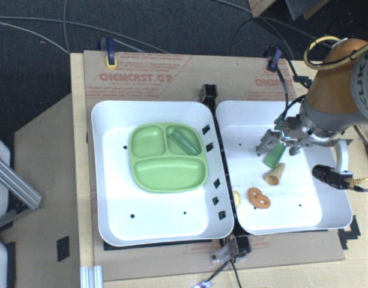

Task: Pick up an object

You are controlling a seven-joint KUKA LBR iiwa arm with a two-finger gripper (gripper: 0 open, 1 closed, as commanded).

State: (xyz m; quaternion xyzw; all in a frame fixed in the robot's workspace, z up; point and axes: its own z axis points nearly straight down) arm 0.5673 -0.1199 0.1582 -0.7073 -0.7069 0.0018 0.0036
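While my arm hangs over the right bin (328,218), its gripper (281,144) sits just above a green cylinder (274,156)
From up here I cannot tell whether the fingers are spread or closed on it; the cylinder lies tilted near the bin's middle, a tan cone (275,174) just below it and a pretzel (259,198) nearer the front, while the left bin (111,215) holds a green divided plate (168,158) carrying a green piece (184,140)

Overhead, slanted view across 2 bins (111,161)
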